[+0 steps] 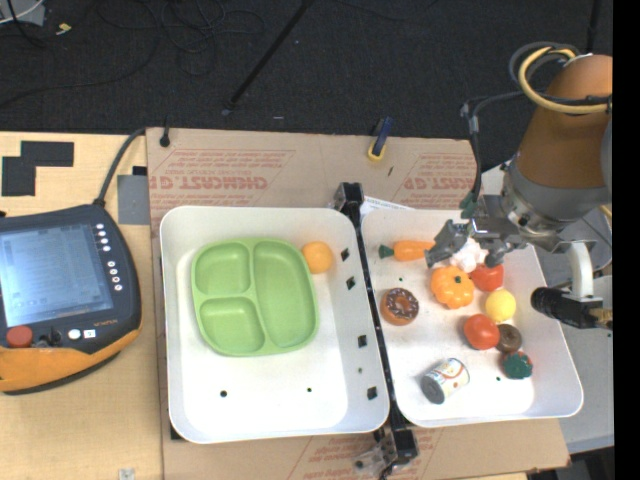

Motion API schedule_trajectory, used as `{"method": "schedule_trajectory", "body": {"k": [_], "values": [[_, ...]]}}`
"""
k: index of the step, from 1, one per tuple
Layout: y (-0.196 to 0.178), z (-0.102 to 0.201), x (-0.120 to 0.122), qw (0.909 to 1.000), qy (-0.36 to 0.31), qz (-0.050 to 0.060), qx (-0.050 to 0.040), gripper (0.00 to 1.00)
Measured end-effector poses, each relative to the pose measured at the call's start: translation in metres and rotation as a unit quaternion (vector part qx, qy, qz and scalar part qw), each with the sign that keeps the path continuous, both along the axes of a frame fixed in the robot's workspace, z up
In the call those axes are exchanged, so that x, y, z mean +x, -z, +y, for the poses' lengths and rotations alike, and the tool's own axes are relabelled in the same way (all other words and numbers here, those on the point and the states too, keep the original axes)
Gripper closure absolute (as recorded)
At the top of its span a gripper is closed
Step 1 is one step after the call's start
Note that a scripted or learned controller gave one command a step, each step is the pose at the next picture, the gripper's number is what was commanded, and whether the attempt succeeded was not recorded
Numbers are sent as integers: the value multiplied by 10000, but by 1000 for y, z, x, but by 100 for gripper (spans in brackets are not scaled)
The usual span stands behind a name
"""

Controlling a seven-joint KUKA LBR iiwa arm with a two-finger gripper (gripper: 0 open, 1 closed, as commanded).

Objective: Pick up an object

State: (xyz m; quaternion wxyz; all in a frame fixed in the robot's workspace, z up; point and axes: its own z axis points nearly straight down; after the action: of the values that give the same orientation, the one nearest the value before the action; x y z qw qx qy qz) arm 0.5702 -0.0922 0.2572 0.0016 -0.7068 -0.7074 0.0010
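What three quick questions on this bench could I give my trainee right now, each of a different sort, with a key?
1. True or false: the green divided tray lies in the left bin.
2. Which bin holds the chocolate donut? A) left B) right C) neither
3. Fill in: the small orange ball lies beside the tray's ____ corner, near the divider between the bins.

Key:
1. True.
2. B, the right bin, just left of the orange pumpkin.
3. Upper right. The gripper is over the right bin, near the carrot; whether it grips anything cannot be told.
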Motion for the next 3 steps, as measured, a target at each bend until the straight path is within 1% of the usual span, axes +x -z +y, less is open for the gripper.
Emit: {"method": "schedule_trajectory", "body": {"k": [1, 2, 3], "values": [[-63, 81, -44, 10000, -40, -26, 12, 0], [-68, 76, -43, 10000, -1, 12, 0, 100], [-134, 146, -68, 10000, -39, -36, 8, 100]]}}
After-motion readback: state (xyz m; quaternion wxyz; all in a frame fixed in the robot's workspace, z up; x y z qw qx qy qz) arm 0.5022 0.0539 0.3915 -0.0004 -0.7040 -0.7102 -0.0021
